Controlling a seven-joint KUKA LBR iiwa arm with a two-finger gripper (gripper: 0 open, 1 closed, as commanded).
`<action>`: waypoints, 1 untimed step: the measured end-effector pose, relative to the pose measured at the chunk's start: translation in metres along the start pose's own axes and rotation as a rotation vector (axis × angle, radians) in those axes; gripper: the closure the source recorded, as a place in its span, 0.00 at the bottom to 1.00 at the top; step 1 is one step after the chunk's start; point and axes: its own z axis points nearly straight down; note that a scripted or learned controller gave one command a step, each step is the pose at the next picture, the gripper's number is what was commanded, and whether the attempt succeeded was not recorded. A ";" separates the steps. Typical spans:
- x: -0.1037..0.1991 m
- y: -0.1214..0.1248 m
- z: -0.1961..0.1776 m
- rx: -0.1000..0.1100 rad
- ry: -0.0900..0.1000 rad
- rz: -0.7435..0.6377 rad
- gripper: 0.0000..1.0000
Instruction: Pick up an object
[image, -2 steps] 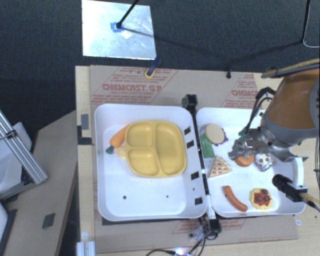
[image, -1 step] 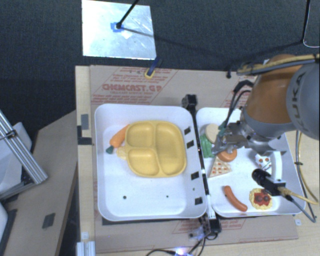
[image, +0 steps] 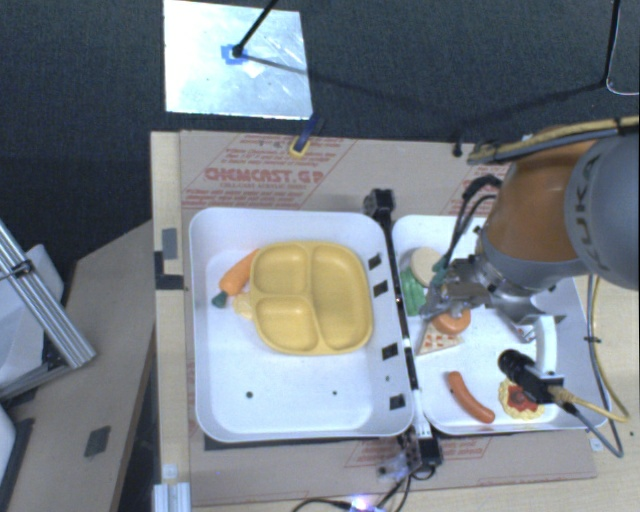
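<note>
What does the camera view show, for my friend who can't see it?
A grey and orange robot arm reaches into the right bin, among toy foods like a sausage. The left bin holds a yellow tray with a carrot beside it.

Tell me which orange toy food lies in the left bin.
The carrot, tucked against the yellow tray's left edge. The sausage lies in the right bin, below the arm.

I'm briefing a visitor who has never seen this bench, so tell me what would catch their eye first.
The yellow tray stands out in the middle of the left bin, with a carrot at its upper left edge. The grey and orange arm looms over the right bin, above scattered toy food such as a sausage and a pizza slice.
</note>
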 end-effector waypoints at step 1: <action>-0.010 0.008 -0.015 -0.003 0.000 0.001 1.00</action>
